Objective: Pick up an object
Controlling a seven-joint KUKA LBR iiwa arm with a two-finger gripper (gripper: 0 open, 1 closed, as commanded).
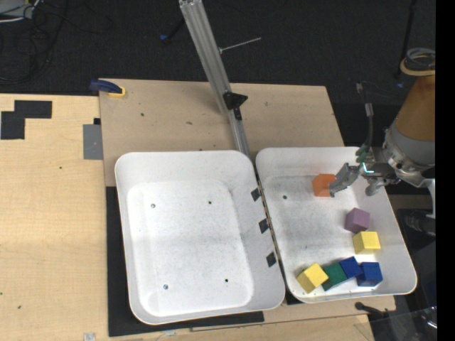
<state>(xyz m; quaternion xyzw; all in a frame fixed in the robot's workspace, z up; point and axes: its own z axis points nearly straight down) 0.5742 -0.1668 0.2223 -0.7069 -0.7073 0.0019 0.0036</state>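
Observation:
My gripper [359, 182] hangs over the back right part of the right bin [298, 169], its two fingers spread apart with nothing between them. An orange block [323, 185] lies just left of the left finger [344, 179], close to it or touching. In front of the gripper rest a purple block [357, 219] and a yellow block [367, 241]. Along the bin's front edge cluster another yellow block [311, 277], a green block [334, 275] and two blue blocks [350, 266] [370, 273].
The left bin [142, 169] stands beside the right one, joined by black clips [263, 224]. A slanted metal rail [213, 62] rises behind the bins. The arm's grey and orange body [416, 123] stands at the right edge.

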